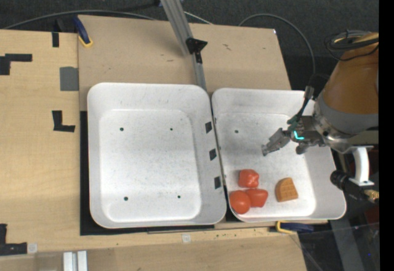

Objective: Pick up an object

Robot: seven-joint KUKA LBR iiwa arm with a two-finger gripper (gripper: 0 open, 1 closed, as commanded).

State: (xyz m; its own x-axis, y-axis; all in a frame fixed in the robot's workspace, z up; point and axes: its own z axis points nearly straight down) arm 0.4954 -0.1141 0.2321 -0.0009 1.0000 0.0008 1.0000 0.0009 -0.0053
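Several small objects lie in the front part of the right bin (246, 103). Three are red pieces: one (248, 178) sits above two others (240, 202) (258, 197) that touch each other by the front rim. An orange-brown block (286, 190) lies to their right. My gripper (283, 149) hangs over the middle of the right bin, behind the objects and apart from them. It is open, its fingers spread with nothing between them.
The left bin (98, 140) sits beside the right one, and they share a middle rim with black clips. A grey metal bar (175, 11) slants down from the top to the bins' back edge. The arm's orange-and-grey body (351, 97) fills the right side.
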